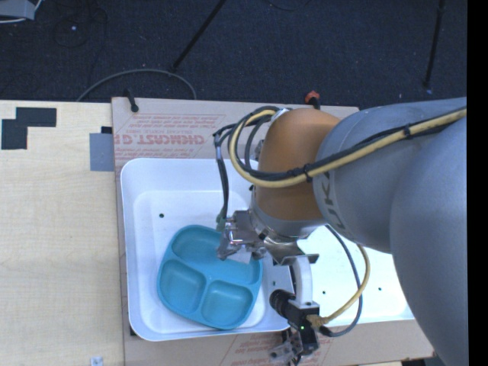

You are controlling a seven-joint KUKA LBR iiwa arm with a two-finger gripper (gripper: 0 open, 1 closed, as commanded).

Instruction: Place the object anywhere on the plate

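overhead, arm point(358, 181) bent low across the bins, wrist above blue plate point(206, 280)

Layout of the bench, seen from above at a slant.
Plate point(206, 287) lies in the left bin point(141, 204), toward its near right corner; arm point(366, 181) reaches in from the right, above the bin and over the plate's right edge; the bin rests on the bench point(53, 242); floor with cables point(137, 75) lies behind.
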